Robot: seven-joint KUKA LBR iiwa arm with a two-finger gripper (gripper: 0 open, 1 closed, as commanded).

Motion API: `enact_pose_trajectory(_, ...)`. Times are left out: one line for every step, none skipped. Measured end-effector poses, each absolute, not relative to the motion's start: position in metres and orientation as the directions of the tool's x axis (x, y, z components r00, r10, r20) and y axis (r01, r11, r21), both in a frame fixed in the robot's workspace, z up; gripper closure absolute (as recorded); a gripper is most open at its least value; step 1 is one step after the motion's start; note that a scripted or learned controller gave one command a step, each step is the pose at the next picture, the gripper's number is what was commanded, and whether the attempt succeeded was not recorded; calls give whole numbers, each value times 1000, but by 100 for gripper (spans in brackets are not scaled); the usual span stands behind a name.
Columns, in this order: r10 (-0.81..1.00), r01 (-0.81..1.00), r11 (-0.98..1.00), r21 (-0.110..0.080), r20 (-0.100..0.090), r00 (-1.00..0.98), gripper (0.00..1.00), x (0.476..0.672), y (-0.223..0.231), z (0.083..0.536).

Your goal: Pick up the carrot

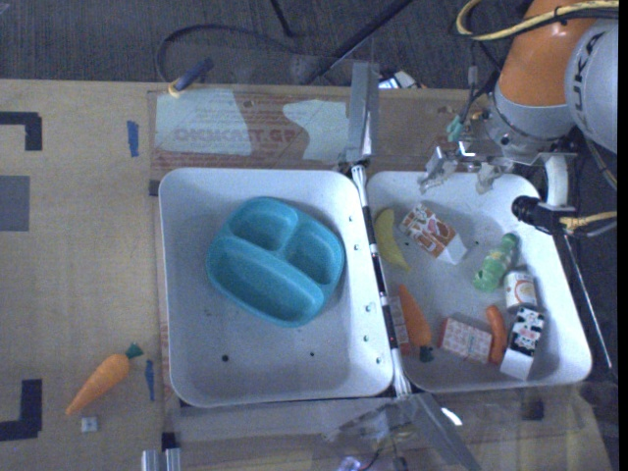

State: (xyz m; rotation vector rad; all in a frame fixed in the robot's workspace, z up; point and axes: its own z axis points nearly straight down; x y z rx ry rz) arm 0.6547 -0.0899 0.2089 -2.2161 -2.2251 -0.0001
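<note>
Claw (461, 170) hangs apart from the orange, green-topped carrot (413, 319).

Orange carrot (413, 319), teal plate (276, 259), yellow banana (390, 238), white bins (186, 292).

- Setting: a robotics laboratory or test cell, not a domestic or retail space.
- An industrial arm (564, 62), grey with an orange band, enters at the upper right of the frame, with yellow cabling (491, 13) looped beside it.
- The wooden bench (78, 292) carries black tape corner marks (25, 130) at the far left and blue tape strips (132, 137) at upper left.
- Two shallow white bins (186, 292) sit side by side at centre, fixed along a metal divider (360, 116).
- Contents are toy items: a blue sectioned plate (277, 260) and plastic play food (432, 232).
- Dark carpeted floor (118, 13) with loose black cables (211, 35) and stand legs (280, 3) runs along the top of the frame.
</note>
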Motion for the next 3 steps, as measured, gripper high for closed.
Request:
enact_pose_trajectory(990, 990, -143, -3, 1, 143, 0, 659, -69, 187)
enact_pose_trajectory(991, 991, 132, -1, 0, -132, 0, 628, -160, 195)
enact_pose_trajectory(967, 967, 256, 1, 0, -256, 0, 601, -224, 154)
